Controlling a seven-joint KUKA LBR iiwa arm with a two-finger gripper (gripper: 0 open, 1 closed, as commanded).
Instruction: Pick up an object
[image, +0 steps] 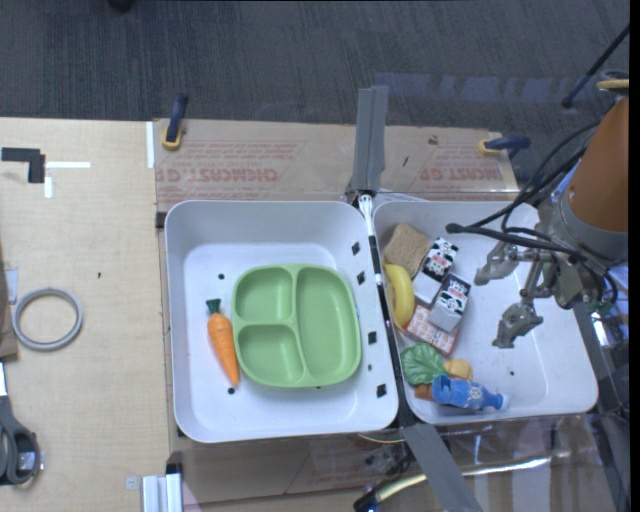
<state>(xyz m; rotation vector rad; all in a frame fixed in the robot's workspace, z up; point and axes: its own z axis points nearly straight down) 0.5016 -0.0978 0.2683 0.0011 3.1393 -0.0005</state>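
My gripper (507, 295) hangs over the right part of the right bin (560, 385), open, with nothing between its fingers. To its left, along that bin's left side, lie a brown bread slice (405, 245), a yellow banana (400, 292), two cow-patterned cartons (438, 262) (450, 302), a pink box (430, 330), a green leafy toy (423, 362) and a blue bottle (468, 396). The nearest carton is a short way left of the fingers, apart from them.
The left bin (190, 250) holds a green divided plate (297, 325) and an orange carrot (223, 342) beside it. A roll of tape (42, 318) lies on the wooden bench at the far left. Cables run across the right bin's back right corner.
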